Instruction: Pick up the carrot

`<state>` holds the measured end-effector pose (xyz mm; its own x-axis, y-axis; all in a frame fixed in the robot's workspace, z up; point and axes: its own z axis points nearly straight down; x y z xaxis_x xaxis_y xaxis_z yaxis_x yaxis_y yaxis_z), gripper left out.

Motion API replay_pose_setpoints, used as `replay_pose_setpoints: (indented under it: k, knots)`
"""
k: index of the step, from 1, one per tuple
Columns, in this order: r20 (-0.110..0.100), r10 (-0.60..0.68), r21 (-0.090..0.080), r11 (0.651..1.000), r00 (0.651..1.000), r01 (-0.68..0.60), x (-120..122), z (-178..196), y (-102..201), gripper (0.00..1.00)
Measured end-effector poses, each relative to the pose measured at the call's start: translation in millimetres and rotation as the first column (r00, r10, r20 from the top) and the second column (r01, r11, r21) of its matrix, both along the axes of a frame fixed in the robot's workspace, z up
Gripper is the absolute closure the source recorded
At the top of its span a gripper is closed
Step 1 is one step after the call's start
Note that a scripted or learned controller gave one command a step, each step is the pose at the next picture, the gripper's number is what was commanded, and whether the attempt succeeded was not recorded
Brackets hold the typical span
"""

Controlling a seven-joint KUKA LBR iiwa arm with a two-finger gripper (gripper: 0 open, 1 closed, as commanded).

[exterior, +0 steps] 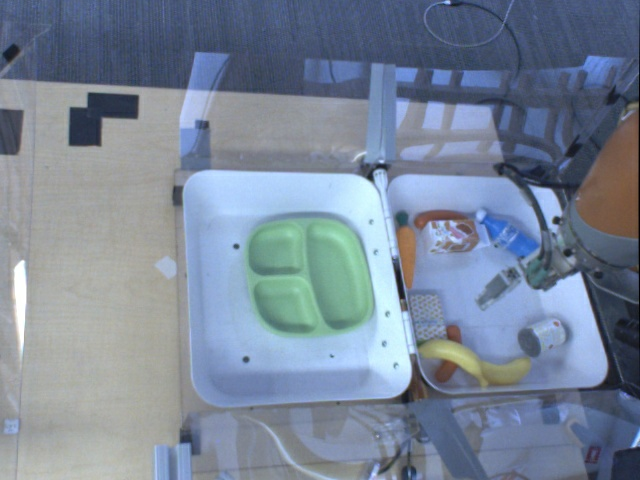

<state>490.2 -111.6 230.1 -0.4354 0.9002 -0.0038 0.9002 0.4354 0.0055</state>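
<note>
Carrot [406,252] lies against my right bin's [590,368] left wall; gripper [497,290] hovers apart, fingers spread, holding nothing.

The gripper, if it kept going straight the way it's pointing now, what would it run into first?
The gripper points down and left across the right bin. Past its tip lies bare white floor, then the speckled sponge, probably the first thing met. The carrot sits above that line. Depth is unclear, so it may touch the floor sooner.
</note>
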Motion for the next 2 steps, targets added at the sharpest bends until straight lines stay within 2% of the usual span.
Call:
replay_pose_setpoints:
  k: [1, 2]
  knots:
    - [-0.001, 0.244, 0.000, 0.970, 0.970, -0.244, 13.0, -8.0, 40.9, 1.00]
    - [0.001, 0.440, -0.005, 0.898, 0.898, -0.440, -0.9, 0.3, -20.8, 1.00]
